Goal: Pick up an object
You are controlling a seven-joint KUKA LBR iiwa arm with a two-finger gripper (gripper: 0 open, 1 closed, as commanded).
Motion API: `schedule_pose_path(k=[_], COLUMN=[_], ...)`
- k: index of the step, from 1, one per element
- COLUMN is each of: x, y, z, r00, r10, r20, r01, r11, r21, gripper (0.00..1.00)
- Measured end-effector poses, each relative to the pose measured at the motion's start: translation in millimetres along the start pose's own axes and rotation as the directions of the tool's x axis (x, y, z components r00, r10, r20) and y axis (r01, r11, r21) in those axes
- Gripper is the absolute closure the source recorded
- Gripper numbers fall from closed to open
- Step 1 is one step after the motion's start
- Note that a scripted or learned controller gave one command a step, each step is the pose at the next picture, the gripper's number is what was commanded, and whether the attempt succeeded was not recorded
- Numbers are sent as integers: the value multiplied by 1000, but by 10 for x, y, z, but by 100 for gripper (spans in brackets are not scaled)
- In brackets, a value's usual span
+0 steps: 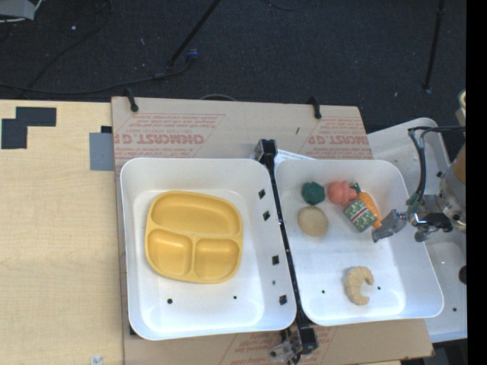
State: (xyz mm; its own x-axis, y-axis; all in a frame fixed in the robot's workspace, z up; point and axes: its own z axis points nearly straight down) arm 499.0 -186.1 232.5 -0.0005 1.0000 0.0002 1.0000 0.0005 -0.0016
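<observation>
The right bin (415, 295) holds several small objects. A dark green round piece (313, 192) and a red-pink fruit (340, 192) lie at the back, with an orange carrot-like piece (370, 203) and a green carton (360, 215) beside them. A beige round item (312, 221) sits to the left of centre. A tan croissant (358, 284) lies near the front. My gripper (405, 230) hovers at the bin's right side, just right of the carton, open with nothing between its fingers.
The left bin (137, 295) carries a yellow divided plate (194, 235). A black divider rail (278, 234) runs between the bins. Cardboard (228, 131) lies under both, on a wooden bench (53, 242). A cable (417, 166) loops above the gripper.
</observation>
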Motion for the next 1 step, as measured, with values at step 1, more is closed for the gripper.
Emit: schedule_pose_path(k=[1], x=[65], y=[-68], z=[609], r00=[1000], r10=[0], r20=[-4], r01=[0], r11=[1000], r21=[8], gripper=[0])
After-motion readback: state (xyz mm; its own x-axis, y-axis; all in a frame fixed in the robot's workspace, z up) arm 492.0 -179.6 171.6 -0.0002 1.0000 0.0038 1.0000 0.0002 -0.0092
